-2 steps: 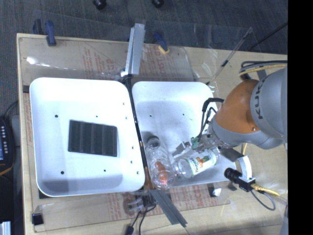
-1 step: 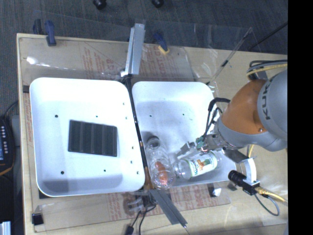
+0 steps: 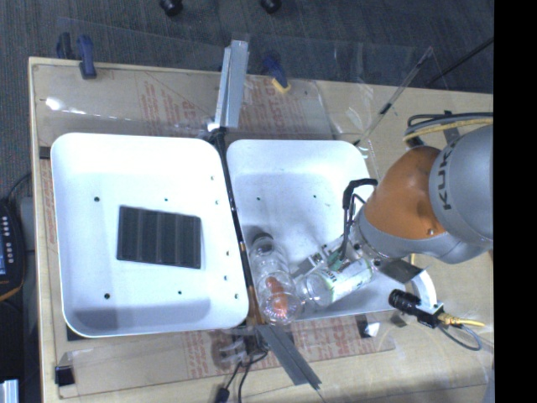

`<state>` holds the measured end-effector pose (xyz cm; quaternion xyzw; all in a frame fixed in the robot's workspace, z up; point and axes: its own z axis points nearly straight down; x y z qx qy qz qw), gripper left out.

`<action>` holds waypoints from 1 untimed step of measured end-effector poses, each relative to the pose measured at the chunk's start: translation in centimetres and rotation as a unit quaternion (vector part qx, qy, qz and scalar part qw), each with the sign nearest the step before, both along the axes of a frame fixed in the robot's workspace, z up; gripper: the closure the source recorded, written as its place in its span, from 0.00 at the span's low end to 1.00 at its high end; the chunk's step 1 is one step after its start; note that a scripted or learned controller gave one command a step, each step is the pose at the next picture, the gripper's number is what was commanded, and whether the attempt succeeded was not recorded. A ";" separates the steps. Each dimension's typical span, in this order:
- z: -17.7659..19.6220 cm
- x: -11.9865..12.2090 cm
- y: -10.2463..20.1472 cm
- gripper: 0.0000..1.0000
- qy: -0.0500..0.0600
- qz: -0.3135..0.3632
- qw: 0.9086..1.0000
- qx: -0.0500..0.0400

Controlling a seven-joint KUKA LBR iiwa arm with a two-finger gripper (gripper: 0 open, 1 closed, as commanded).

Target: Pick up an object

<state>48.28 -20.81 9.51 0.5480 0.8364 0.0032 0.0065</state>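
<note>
The left bin (image 3: 84, 175) holds a dark flat panel (image 3: 159, 236). In the right bin (image 3: 285, 166), clear bottles (image 3: 273, 275) lie crowded at the near edge. The gripper (image 3: 336, 263) is low above one; its state I cannot tell. Better to descend centred on a single bottle

white bins (image 3: 134, 154): 2 | dark ribbed pad (image 3: 159, 237): 1 | clear plastic bottles (image 3: 273, 280): 2
</note>
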 end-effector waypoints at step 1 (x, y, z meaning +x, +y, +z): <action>1.0 0.0 0.1 1.00 0.002 0.002 1.000 0.001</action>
